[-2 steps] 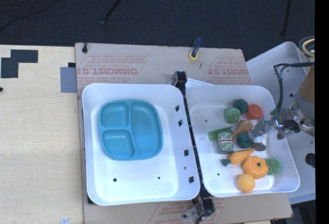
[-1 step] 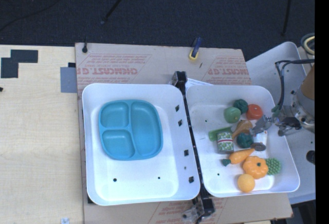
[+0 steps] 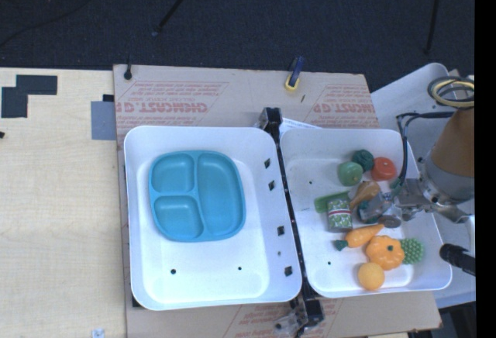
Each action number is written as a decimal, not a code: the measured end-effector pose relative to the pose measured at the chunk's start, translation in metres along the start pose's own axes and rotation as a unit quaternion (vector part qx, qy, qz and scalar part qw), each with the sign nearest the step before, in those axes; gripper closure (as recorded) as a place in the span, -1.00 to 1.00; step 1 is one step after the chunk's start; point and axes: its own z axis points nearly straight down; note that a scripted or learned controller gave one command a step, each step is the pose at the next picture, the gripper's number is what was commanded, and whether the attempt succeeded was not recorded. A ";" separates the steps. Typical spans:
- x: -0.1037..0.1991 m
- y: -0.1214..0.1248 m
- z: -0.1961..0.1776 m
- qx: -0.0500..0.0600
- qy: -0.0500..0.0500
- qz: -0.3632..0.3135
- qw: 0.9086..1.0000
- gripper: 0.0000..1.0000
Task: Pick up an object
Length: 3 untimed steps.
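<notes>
The hand (image 3: 385, 208) sits low among the toy food (image 3: 370, 236) at the frame's right, apparently grasping; its opening I cannot tell

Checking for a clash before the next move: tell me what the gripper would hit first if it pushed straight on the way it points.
The gripper points left into the toy pile, so it would likely meet the brown toy or green packet first; depth is unclear.

A blue divided plate (image 3: 197, 196) lies in the left white bin (image 3: 147, 267); a yellow clamp (image 3: 294, 75) grips the cardboard (image 3: 186, 100).
</notes>
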 end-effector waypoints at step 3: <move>0.003 -0.009 -0.024 -0.005 -0.002 0.003 1.000 1.00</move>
